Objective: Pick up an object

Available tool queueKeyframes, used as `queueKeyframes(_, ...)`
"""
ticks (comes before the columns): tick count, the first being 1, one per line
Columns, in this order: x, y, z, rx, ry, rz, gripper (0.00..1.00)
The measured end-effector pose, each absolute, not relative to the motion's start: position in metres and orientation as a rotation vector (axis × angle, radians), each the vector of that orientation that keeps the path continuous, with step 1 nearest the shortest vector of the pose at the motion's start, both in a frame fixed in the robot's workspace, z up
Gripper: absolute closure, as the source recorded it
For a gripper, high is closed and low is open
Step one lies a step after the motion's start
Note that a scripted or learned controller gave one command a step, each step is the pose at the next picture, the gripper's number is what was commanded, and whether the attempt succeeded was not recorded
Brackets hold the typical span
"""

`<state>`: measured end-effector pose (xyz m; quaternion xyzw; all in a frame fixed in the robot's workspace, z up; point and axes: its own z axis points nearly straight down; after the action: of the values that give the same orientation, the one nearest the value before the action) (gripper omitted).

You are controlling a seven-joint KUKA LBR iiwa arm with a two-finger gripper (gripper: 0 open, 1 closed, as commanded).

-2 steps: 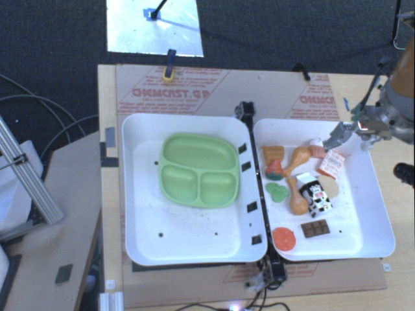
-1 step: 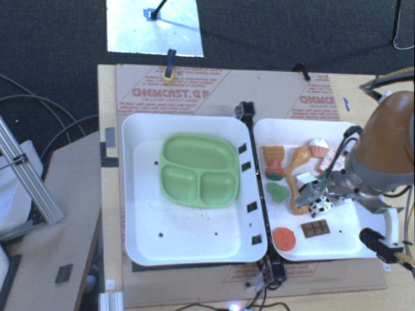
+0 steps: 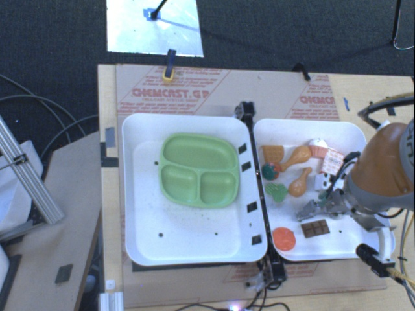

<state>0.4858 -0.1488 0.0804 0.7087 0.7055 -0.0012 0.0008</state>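
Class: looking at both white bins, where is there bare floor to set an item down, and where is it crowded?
Left bin: bare floor around the green tray, widest along the near edge. Right bin: crowded with toy food near the gripper; a small bare patch beyond the brown block.

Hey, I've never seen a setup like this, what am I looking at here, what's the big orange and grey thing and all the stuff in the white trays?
This is one photo from a camera fixed above a bench, looking down at a slant. The orange and grey shape at the right is a robot arm. Its hand hangs low in the right bin, above a brown chocolate bar. Toy foods lie around it: two drumsticks, a green piece, an orange round piece. The left bin holds a green divided plate. I cannot tell whether the hand grips anything.
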Motion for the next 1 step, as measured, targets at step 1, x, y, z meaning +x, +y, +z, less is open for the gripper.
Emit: queueKeyframes(1, 0.504, -0.1419, 0.1478, 2.21, 2.222, 0.007, 0.0)
